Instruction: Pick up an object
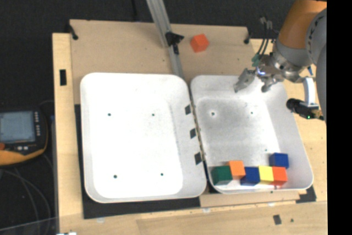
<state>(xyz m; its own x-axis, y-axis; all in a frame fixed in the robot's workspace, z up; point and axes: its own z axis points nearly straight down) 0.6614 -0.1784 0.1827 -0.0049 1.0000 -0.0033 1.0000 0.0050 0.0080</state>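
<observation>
Overhead, the gripper [256, 82] hangs with fingers spread and nothing between them above the right bin's [289, 118] far edge, well apart from the coloured blocks [250, 173] clustered along its near wall

Your arm: grey body, orange band, metal pincer.

You see a thick rounded arm [308, 25] whose upper section is a broad orange sleeve, capped at the top by a pale grey ring. Below the orange, the wrist turns to smooth grey, round in section. Thin dark cables run down the wrist's left side, with a small green spot near them. The pincer [254, 81] is bare silver-grey metal, with two slender fingers [242, 82] splayed outward. A grey link shows at the right, with a black fitting beside it.
</observation>
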